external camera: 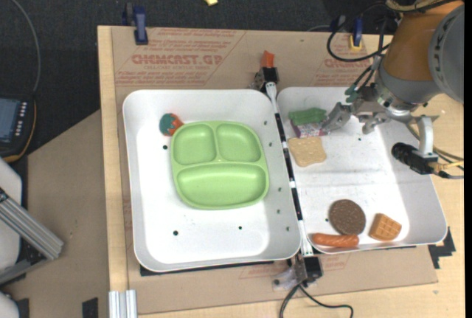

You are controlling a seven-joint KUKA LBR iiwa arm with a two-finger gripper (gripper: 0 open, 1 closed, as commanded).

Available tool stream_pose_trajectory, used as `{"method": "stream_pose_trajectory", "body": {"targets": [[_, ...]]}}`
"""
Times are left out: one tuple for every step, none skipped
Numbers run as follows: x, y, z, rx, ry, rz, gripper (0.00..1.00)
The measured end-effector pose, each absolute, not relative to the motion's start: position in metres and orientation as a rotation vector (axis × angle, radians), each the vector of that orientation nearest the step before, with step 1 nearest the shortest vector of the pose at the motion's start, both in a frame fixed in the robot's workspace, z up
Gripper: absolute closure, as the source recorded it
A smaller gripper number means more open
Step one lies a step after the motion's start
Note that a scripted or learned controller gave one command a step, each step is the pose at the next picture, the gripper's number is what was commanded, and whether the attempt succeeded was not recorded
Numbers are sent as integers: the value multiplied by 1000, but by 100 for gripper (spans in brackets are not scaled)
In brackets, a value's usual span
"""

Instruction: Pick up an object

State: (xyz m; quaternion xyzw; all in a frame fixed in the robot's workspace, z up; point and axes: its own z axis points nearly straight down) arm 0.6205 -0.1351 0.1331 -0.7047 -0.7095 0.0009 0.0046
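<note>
Currently hand (341, 116) sits beside green block (307, 117), can't tell its state; you should centre over it before descending.

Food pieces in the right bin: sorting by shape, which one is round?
The dark brown cookie, a flat disc; the others are squarish, leafy or sausage-shaped.

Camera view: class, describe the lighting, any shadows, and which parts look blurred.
Camera view: even, soft overhead light with no harsh glare on the white bins; faint shadow under the green tray; the gripper looks slightly smeared, while the food items stay reasonably sharp.
</note>
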Motion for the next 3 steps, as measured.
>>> {"method": "stream_pose_trajectory", "body": {"targets": [[640,-93,86,-2216,-2227,-2,0],[668,-95,88,-2215,-2225,4,0],[668,-107,88,-2220,-2222,-6,0]]}}
